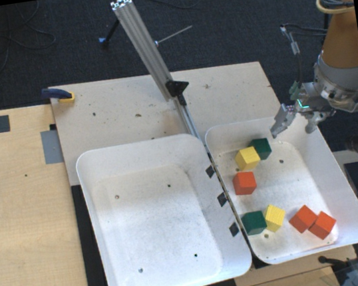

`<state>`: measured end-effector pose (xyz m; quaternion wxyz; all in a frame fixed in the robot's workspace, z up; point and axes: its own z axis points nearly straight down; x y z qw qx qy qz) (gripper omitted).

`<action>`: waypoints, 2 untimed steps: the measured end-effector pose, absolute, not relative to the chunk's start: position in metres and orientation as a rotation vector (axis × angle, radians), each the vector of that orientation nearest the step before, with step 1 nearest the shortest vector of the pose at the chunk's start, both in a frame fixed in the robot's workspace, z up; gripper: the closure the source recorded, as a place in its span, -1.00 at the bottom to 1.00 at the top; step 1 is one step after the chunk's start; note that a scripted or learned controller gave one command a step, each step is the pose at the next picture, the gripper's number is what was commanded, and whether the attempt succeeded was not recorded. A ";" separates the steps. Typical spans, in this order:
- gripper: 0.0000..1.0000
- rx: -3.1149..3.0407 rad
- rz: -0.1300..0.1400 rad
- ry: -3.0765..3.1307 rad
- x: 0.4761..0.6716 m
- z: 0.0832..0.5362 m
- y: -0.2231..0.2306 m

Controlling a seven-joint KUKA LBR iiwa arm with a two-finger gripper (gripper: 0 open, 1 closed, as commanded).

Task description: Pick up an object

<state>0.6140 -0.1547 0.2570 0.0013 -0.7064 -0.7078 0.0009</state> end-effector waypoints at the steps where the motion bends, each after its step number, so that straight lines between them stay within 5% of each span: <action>1: -1.00 -2.218 0.007 -2.217 0.613 0.213 -0.157; 2: -1.00 -2.213 0.007 -2.220 0.622 0.158 -0.155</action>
